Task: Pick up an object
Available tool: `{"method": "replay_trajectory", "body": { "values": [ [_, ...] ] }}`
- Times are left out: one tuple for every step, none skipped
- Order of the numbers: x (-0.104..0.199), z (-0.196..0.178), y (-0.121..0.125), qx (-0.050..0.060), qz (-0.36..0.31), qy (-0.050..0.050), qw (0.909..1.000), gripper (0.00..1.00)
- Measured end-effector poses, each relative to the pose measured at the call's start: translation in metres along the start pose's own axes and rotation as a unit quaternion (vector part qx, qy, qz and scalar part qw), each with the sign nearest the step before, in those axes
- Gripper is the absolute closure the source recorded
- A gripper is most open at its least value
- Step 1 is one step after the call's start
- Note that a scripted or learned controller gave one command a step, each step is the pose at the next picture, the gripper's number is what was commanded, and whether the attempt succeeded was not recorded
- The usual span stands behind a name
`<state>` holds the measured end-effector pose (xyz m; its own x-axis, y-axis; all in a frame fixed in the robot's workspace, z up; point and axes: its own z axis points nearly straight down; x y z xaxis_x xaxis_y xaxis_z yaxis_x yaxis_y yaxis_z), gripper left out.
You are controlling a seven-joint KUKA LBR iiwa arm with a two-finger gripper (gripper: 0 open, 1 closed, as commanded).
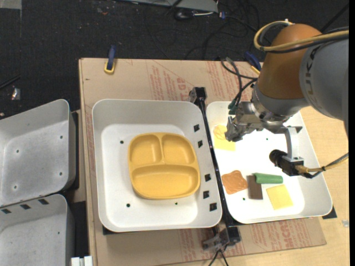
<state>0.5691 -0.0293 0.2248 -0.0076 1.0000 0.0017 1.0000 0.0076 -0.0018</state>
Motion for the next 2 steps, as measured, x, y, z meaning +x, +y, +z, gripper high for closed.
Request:
{"method": "replay_trajectory", "body": {
  "values": [
    [0.054, 0.000, 0.004, -0.001, 0.000, 0.000, 1.0000, 1.00],
    [0.109, -0.012, -0.003, -0.001, -0.001, 0.000, 1.0000, 1.00]
  ]
}}
